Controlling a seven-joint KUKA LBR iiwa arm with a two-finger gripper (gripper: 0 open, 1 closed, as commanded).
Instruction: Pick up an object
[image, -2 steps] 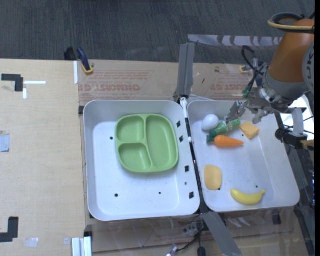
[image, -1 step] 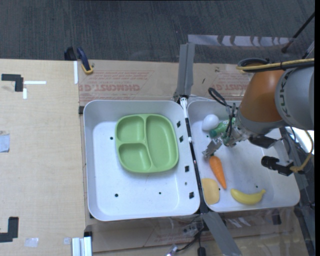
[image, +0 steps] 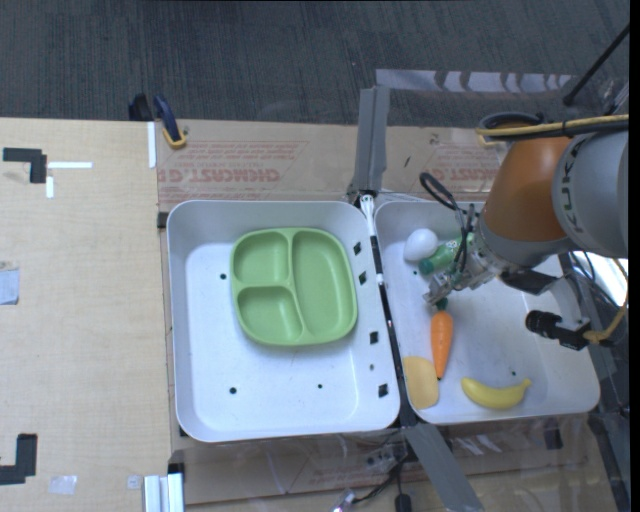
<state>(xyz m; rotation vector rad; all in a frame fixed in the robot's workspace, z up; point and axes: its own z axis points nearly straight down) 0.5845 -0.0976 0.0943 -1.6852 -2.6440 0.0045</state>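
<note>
The gripper (image: 440, 290) is located in the right bin (image: 560, 395), low over its upper left area; whether it is wide, narrow or holding anything cannot be told. The carrot (image: 441, 343) lies immediately below the gripper in the view, its long axis running almost straight toward the bin's near edge, tip pointing away from the gripper. A white egg-shaped object (image: 421, 243) and a green item (image: 440, 261) lie just beside the gripper. Mirrored red printing is carried on the cardboard (image: 250, 168) behind the bins; it cannot be read reliably.
</note>
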